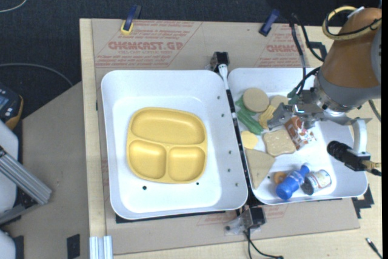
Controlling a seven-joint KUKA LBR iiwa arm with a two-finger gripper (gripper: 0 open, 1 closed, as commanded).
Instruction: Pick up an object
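Note:
The right bin (pixel 267 77) holds several small objects: a round tan cookie (pixel 255 99), a green piece (pixel 248 117), a square cracker (pixel 278 143), a tan triangular slice (pixel 259 165), a red snack packet (pixel 299 131), a blue bottle (pixel 291 184) and a small can (pixel 320 179). My gripper (pixel 287 113) hangs low over the middle of this bin, just right of the cookie and above the cracker. The grey arm with its orange band (pixel 354 45) covers the bin's far right side.
The left bin (pixel 115 88) holds a yellow three-compartment tray (pixel 167 144). A black cylindrical part (pixel 347 154) sticks out near the right bin's right edge. Both bins rest on a cardboard sheet (pixel 151 39) with clamps at its back edge.

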